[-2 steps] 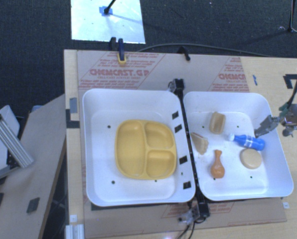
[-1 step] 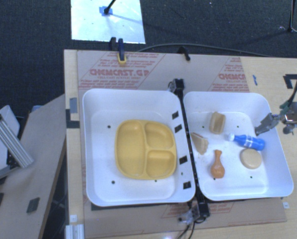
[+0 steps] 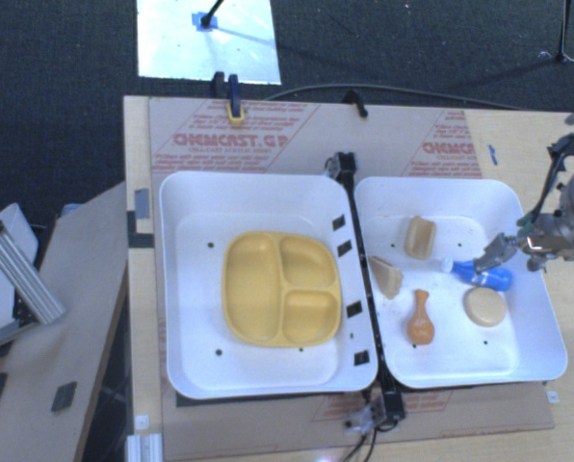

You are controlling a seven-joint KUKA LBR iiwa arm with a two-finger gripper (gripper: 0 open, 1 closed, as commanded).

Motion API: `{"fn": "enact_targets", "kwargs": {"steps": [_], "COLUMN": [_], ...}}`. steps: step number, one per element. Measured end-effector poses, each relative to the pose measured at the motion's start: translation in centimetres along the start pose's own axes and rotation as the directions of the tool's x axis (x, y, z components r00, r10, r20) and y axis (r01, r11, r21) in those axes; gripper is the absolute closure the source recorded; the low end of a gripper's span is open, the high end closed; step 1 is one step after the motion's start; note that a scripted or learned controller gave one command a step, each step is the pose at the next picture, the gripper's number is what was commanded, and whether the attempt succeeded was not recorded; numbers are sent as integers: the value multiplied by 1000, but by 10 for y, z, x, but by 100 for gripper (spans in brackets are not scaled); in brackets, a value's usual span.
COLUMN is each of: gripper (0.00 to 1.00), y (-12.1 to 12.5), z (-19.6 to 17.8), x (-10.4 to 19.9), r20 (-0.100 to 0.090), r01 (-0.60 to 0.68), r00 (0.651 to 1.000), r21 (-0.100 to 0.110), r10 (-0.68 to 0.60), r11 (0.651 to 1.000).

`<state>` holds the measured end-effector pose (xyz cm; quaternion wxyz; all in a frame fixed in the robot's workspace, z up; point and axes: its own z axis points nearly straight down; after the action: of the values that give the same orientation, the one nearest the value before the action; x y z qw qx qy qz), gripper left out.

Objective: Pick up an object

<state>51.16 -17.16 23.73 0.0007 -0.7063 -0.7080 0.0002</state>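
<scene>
Objects for picking lie in the right bin [image 3: 533, 349]; places below are given relative to the black hinge strip [image 3: 356, 277] that runs between the two bins.

Left of the strip: the left bin [image 3: 186, 258], holding a yellow divided plate [image 3: 280, 289] with three compartments, lying flat near the strip.

Just right of the strip: a pale tan wedge [image 3: 387, 277], close against the bin's left wall. Further right and higher, a tan block [image 3: 420, 237]. Below these, an orange pear-shaped piece [image 3: 420, 320], narrow neck pointing up.

Well right of the strip: a blue object [image 3: 487, 276] lying on its side, with a whitish end toward the strip. Just below it, touching or nearly so, a cream round disc [image 3: 484, 307].

Farthest right: the gripper [image 3: 504, 248], reaching in over the bin's right rim, tip just above the blue object. Whether it touches cannot be told. How wide the pincer stands cannot be told either; that part is blurred.
</scene>
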Motion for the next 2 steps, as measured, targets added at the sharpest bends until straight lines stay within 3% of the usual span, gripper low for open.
{"fn": "enact_targets", "kwargs": {"steps": [2], "gripper": [0], "y": [-3], "z": [106], "x": [5], "r20": [-1], "r01": [-1], "r00": [1000], "r21": [1], "r10": [1], "r11": [1000]}}
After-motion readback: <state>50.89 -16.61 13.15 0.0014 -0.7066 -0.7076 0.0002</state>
